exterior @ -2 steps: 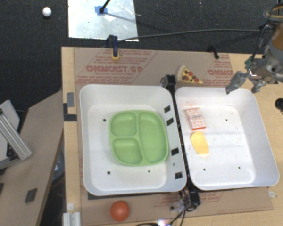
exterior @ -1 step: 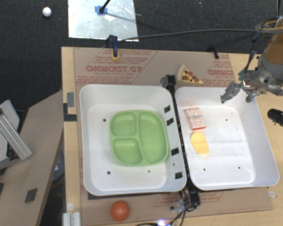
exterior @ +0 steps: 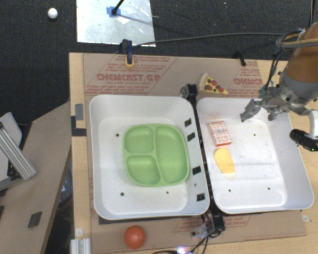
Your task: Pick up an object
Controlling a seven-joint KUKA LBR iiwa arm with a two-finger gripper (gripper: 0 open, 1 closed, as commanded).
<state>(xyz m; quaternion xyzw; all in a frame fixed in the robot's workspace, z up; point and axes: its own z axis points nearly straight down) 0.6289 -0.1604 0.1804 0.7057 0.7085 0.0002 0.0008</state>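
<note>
In the right bin (exterior: 286, 194) lie a small pink checkered packet (exterior: 219, 133) and, just in front of it, a yellow lump (exterior: 224, 161). My gripper (exterior: 261, 113) hangs over the bin's far side, to the right of and beyond the packet. Its fingers are spread open with nothing between them. The grey arm with its orange band (exterior: 307, 57) comes in from the upper right.
The left bin (exterior: 103, 142) holds a green divided plate (exterior: 155, 154). A toy pizza slice (exterior: 213, 84) lies on the board behind the bins. An orange ball (exterior: 134, 236) sits at the front edge. A black bracket (exterior: 306, 139) juts over the right bin's right rim.
</note>
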